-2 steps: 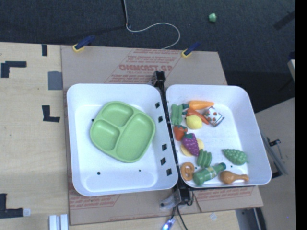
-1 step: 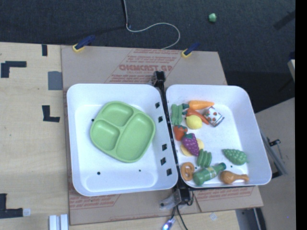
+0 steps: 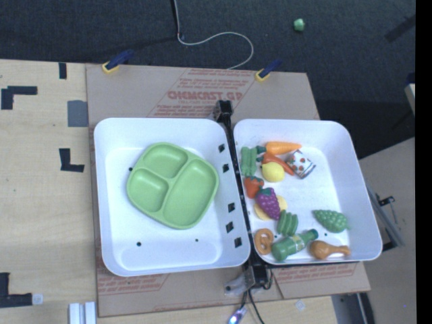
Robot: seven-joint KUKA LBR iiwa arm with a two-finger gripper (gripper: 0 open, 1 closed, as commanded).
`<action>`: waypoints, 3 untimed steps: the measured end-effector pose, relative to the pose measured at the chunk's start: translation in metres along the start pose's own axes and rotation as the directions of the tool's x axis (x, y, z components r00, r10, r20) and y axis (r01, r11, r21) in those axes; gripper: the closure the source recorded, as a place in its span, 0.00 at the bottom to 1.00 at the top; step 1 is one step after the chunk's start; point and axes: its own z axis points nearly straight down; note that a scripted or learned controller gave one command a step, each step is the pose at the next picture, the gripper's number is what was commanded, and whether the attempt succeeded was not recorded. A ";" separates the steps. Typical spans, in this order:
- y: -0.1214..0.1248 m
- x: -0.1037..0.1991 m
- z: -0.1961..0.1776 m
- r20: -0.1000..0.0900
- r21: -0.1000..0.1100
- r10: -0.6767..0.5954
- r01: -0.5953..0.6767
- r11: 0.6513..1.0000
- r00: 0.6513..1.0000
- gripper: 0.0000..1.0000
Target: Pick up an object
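Two shallow white bins sit side by side on a cardboard sheet (image 3: 202,90) laid over the wooden counter (image 3: 40,181). Whether the hand is open or closed cannot be told.

The task's things are all in the right bin (image 3: 358,174), on the side the arm reaches from. Along its near edge lie a brown drumstick (image 3: 329,250), long axis left to right with the thin end pointing right, and a green bottle (image 3: 292,244), tilted with its neck up and to the right. A pretzel (image 3: 264,239) lies just left of the bottle, near the divide between the bins. A leafy green piece (image 3: 330,220) lies a little farther back, apart from the rest, with bare white floor around it and to its right.

Farther in, the toys crowd against the bin's left wall: purple grapes (image 3: 268,202), a yellow lemon (image 3: 273,173), green pea pods (image 3: 249,159) running near to far, and a small red and white box (image 3: 300,164). A carrot (image 3: 282,147) lies farthest back, long axis left to right, tip pointing right. The bin's right half is mostly open floor.

The left bin (image 3: 101,181) holds a green divided plate (image 3: 173,184), with bare floor along its near edge.

Beyond the bins, two clamps (image 3: 118,61) pin the sheet's far edge. A white cable (image 3: 209,39) and a small green ball (image 3: 299,24) lie on dark flooring.
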 end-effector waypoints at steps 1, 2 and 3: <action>0.001 0.001 -0.010 0.001 -0.001 -0.001 0.001 1.000 1.000 1.00; 0.002 0.001 -0.020 0.003 -0.002 -0.003 0.003 1.000 1.000 1.00; 0.003 0.002 -0.031 0.004 -0.003 -0.004 0.004 1.000 1.000 1.00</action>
